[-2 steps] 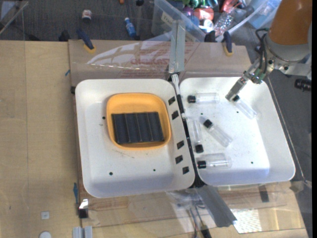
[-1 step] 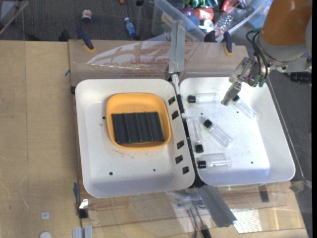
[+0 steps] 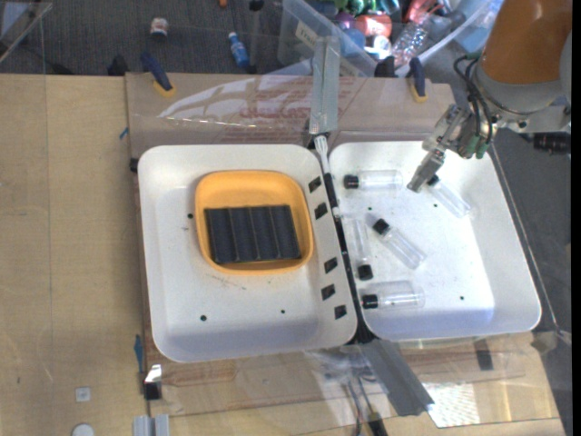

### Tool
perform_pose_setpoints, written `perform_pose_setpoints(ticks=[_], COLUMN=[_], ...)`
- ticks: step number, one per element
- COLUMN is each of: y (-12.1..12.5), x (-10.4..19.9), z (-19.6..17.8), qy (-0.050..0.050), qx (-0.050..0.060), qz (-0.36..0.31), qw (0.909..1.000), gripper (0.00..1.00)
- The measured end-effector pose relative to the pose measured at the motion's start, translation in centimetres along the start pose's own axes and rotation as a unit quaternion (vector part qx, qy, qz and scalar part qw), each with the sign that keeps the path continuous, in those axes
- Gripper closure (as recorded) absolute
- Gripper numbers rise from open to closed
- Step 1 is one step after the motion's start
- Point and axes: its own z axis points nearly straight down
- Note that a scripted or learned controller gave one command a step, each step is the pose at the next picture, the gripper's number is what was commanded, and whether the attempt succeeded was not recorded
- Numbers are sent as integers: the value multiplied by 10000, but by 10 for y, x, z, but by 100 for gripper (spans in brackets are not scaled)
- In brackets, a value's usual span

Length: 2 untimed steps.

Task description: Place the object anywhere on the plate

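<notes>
An orange plate point(image 3: 255, 183) lies in the left bin point(image 3: 172, 289), and a dark ridged block point(image 3: 252, 232) rests flat on it. Several clear vials with black caps lie in the right bin point(image 3: 490, 280): one at the back left point(image 3: 374, 180), one slanted in the middle point(image 3: 398, 242), one at the front point(image 3: 393, 295), one along the divider point(image 3: 358, 243). My gripper point(image 3: 423, 179) hangs over the back of the right bin, tilted down to the left, between the back-left vial and a faint clear vial point(image 3: 453, 200). I see nothing held in it.
A divider with black clips point(image 3: 327, 234) separates the two bins. Behind the bins stand a metal post point(image 3: 323, 89) and a clear tub of colourful items point(image 3: 381, 7). The arm's orange band point(image 3: 531, 21) is at the upper right.
</notes>
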Motion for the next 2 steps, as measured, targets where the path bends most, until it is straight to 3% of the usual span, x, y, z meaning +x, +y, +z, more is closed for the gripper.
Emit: perform_pose_setpoints(ticks=[1,2], y=[-1,8], x=[3,7], z=[-1,-8], qy=[11,-10], qx=[2,1], qz=[-31,-1224], qw=[10000,9925], gripper=[0,0])
